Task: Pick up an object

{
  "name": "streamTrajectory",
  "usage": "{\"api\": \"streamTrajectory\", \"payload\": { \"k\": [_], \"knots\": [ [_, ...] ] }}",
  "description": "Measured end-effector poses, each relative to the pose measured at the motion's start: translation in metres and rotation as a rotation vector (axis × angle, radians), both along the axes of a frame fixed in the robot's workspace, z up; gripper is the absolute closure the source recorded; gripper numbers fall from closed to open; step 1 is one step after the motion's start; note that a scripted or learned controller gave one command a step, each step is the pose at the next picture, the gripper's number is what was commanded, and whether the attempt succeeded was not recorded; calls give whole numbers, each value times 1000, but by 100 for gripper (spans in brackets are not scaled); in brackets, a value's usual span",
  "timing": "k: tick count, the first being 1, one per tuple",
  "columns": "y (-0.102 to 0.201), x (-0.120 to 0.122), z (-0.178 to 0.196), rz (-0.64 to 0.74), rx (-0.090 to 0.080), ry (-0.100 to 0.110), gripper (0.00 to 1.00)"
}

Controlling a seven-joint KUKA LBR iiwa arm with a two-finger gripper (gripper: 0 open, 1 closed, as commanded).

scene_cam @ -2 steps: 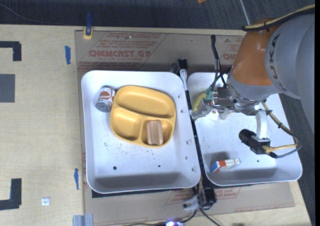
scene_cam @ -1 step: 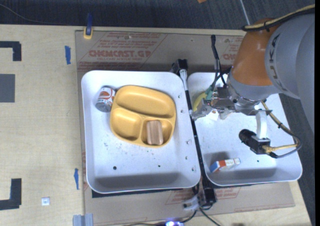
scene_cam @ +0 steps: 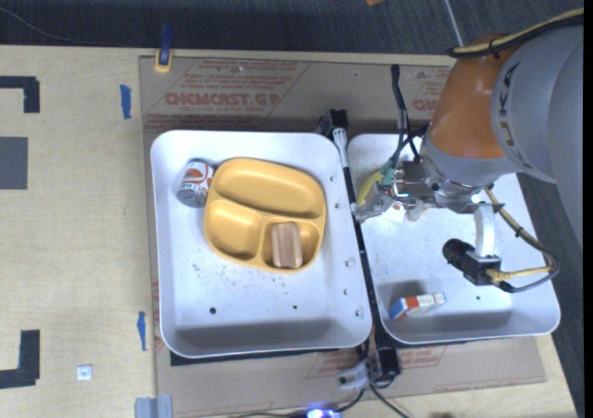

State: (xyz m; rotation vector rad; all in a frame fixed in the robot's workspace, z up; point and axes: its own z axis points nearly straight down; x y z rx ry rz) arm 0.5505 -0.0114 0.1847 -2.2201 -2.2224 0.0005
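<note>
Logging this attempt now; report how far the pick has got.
Done: the arm is over the right bin. In hand: nothing visible in the gripper. Left: the small box lies in the right bin, and the can and yellow tray lie in the left bin.

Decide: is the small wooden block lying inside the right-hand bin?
No: the wooden block lies in a compartment of the yellow tray, which sits in the left bin.

Even, bright overhead light; the left bin (scene_cam: 176, 249) glares pale with little surface detail. Soft shadow darkens the floor above the desk (scene_cam: 65, 221). Focus is slightly soft throughout.
</note>
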Motion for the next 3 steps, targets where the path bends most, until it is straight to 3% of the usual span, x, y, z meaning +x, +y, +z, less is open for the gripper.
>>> {"api": "streamTrajectory", "payload": {
  "k": [1,2,3],
  "knots": [
    [0,0,0,0,0,0,0],
    [-88,23,-41,-1,-2,-2,0],
    [-89,40,-90,0,0,0,0]
  ]
}}
